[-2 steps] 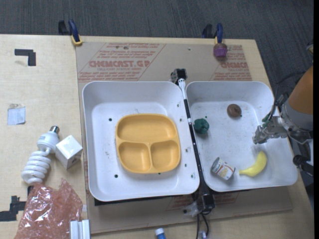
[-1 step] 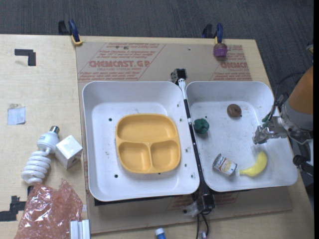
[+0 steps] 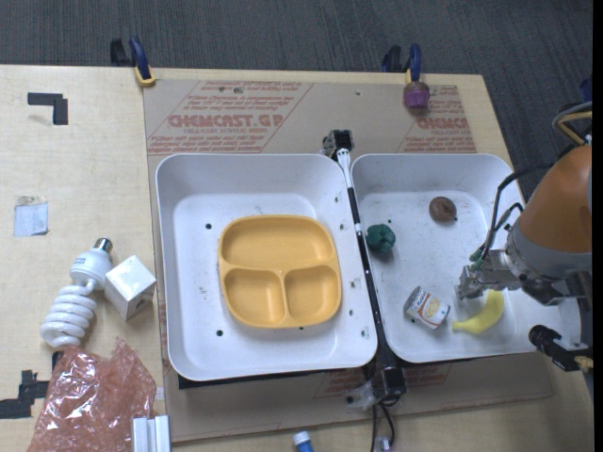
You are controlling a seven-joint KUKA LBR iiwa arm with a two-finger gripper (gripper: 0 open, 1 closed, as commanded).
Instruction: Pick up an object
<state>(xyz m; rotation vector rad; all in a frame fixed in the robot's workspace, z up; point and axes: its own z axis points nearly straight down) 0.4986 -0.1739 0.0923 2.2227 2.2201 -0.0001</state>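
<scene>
down at the six o'clock edge of the view, a crumpled pink plastic bag [image 3: 89,398] lay on the wooden bench [image 3: 57,177], toward seven o'clock. just above it, at about eight o'clock, i saw a white spiral light bulb [image 3: 75,299] and a small white cube [image 3: 130,285], the two just beside each other.

two shallow white bins stood side by side on a brown printed board [image 3: 236,111]. the left bin [image 3: 179,252] held a yellow divided plate [image 3: 280,271], lying flat near its middle with three compartments. the right bin [image 3: 415,172] sat at about three o'clock from the plate. in it there was a small dark green object [image 3: 381,238] close to the left wall, and a brown round object [image 3: 443,209] toward the twelve o'clock side of the bin. lower in the bin, at five o'clock, a small white carton [image 3: 426,308] lay tilted, and near it on the right side a yellow banana [image 3: 480,314] lay on the bin floor.

the grey arm [image 3: 556,243] with the orange band reached in from three o'clock. its gripper [image 3: 479,281] was low over the bin, just above the upper end of the banana. if the fingers were open or closed, i could not tell, because they were small and dark in the view, and i saw nothing clearly between them.

a purple object [image 3: 416,93] sat on the board at one o'clock, below a blue clamp [image 3: 413,59].
</scene>
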